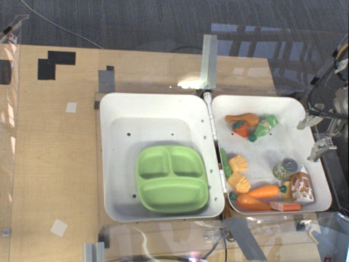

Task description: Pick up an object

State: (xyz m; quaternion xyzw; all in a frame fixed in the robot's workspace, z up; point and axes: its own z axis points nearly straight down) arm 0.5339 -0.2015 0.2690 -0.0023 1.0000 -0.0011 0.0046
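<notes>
Nearest the lower edge of the frame, in the right bin (305, 111): two carrots (260, 197) lying side by side, long axes roughly left-right, the upper one with its green tip toward the right. Judged light, stiff and smooth (likely plastic toys), so prone to roll or slip; best taken across the thick middle, jaws set at right angles to the long axis.

Just right of them, touching or nearly so: a small printed carton (301, 188), tilted, with a red flat piece (286, 206) at its foot. Judged light and box-stiff; flat sides offer a good grip.

Slightly above: a small tin (286, 168), upright, lid facing up. Round wall, likely slippery.

Left of centre in the same bin: yellow ridged pieces (239, 173) beside a thin green pod (223, 161) at the dividing wall.

Farther up: an orange piece (243, 119), long axis left-right, touching a red berry (241, 129) and a green bottle (264, 127) angled toward the upper right.

Left bin (117, 111): a green divided plate (172, 179), wide and shallow, hard to take hold of.

At the right edge, the gripper (322, 141), outside the bin, holding nothing; whether the fingers stand apart or together cannot be told.
</notes>
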